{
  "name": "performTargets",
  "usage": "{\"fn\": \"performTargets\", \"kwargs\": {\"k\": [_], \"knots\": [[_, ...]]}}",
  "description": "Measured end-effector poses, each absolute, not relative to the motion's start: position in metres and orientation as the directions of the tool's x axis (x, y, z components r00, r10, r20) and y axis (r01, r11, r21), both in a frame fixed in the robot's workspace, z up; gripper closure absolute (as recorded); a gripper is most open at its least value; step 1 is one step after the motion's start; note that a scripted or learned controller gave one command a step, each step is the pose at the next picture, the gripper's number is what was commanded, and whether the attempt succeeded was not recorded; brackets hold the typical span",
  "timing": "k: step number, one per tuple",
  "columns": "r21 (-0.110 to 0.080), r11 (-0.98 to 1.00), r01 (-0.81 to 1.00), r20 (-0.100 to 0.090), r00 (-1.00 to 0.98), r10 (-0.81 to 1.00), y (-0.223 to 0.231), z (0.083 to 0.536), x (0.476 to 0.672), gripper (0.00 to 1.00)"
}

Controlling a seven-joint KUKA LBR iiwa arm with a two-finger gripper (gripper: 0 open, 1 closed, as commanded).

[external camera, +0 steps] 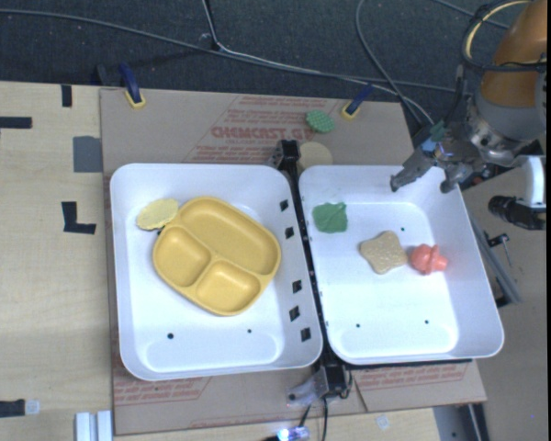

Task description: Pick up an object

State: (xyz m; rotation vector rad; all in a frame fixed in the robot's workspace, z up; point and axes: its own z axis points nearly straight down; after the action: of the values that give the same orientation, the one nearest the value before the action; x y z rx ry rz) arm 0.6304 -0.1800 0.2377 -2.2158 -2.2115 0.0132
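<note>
From the camera view, the gripper (425,175) hangs over the top right edge of the right-hand shallow white bin (399,343), its fingers spread wide with nothing between them. The flat tan biscuit-shaped piece (383,252), the small red lump (428,259) beside it and the green leaf-like piece (330,217) all lie on that bin's floor. By my reading the pick is not yet done: choosing, descending, closing and lifting all remain.

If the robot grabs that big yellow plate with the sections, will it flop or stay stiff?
The yellow divided plate looks like moulded plastic, so it probably stays stiff. It seems thin and shallow, so likely light for its size. Its smooth surface and wide shape may make it slippery and hard for the gripper to pinch except at the rim.
</note>
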Motion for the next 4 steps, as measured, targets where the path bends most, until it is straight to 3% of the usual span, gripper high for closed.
{"fn": "performTargets", "kwargs": {"k": [1,3,4], "knots": [[-0.001,0.001,1.000,-0.001,-0.001,1.000,-0.180,0.245,0.633,0.00],[-0.008,0.001,1.000,0.000,-0.001,1.000,-0.186,0.132,0.631,0.00],[0.001,0.002,1.000,-0.004,-0.002,1.000,-0.186,0.083,0.631,0.00]]}}
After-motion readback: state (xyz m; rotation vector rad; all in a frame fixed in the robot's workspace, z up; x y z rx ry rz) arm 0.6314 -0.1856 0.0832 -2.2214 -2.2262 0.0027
